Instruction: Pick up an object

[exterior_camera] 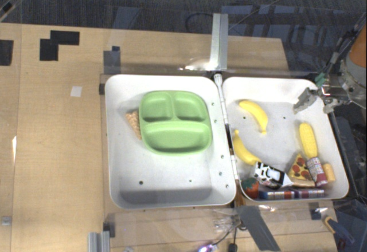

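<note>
The nearest pickable thing looks to be the corn cob (308, 139), lying lengthwise near the right wall of the right bin (275, 87), with bare white floor above it. A banana (254, 114) curves across the upper middle of that bin and a 2nd banana (244, 150) lies along the left wall, just beside the divider. Any of the 3 would serve, since the task names no particular object.

The gripper (317, 97) hangs over the bin's upper right corner, above the corn and apart from it; nothing sits between its fingers, though from here I cannot tell how wide they stand. My guess is the reach has barely begun. To do it well, the arm should come down straight over the middle of the corn, fingers spanning its short width, keeping off the bin wall on the right.

The clutter at the front is the trouble: a pizza slice (299, 168) touches the corn's lower end, a small bottle (316, 169) lies just beside it, and a black and white toy (268, 174) sits in the pile. Grabbing low on the corn risks snagging those.

The left bin (123, 148) holds a green divided plate (174, 121) with a cracker (133, 123) tucked under its left edge
</note>
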`<state>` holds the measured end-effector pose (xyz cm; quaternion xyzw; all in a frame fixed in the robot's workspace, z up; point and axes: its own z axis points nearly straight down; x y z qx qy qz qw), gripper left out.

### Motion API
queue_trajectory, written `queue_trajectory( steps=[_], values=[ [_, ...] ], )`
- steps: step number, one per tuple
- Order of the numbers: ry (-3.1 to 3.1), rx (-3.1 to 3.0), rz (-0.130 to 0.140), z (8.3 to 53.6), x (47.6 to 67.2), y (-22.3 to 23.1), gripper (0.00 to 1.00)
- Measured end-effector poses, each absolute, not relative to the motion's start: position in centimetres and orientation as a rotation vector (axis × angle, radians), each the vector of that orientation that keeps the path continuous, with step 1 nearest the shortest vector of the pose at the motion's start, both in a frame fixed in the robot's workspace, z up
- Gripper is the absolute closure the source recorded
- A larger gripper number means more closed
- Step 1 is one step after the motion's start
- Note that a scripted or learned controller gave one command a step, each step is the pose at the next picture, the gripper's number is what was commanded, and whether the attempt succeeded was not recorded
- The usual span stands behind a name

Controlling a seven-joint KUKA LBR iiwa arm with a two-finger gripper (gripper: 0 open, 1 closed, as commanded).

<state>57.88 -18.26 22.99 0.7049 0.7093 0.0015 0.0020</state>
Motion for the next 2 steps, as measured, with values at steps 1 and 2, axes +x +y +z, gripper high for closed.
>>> queue_trajectory(
  steps=[1,2],
  values=[
    [2.083,2.347,0.007,9.6,58.3,-14.3,0.0],
    [2.01,2.403,0.015,8.9,63.1,-11.4,0.0]
  ],
)
